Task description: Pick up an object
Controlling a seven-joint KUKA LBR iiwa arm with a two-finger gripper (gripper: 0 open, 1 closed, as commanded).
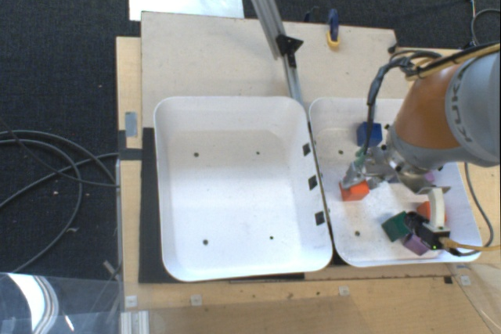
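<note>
My gripper (pixel 362 174) is low in the right bin (pixel 338 129), its tip right at an orange-red block (pixel 355 191) near the bin's middle left. The fingers are hard to make out against the block, and whether they close on it is unclear. A blue block (pixel 369 134) lies just behind the gripper. Toward the bin's front right lie a dark green block (pixel 398 225), a purple block (pixel 416 244) and a small orange piece (pixel 423 209) beside a white part.
The left bin (pixel 235 184) stands beside the right one, with a dark divider strip (pixel 311 182) between them. A slanted metal pole (pixel 266 8) crosses the back of the bench. Cables (pixel 47 168) lie on the floor at the left.
</note>
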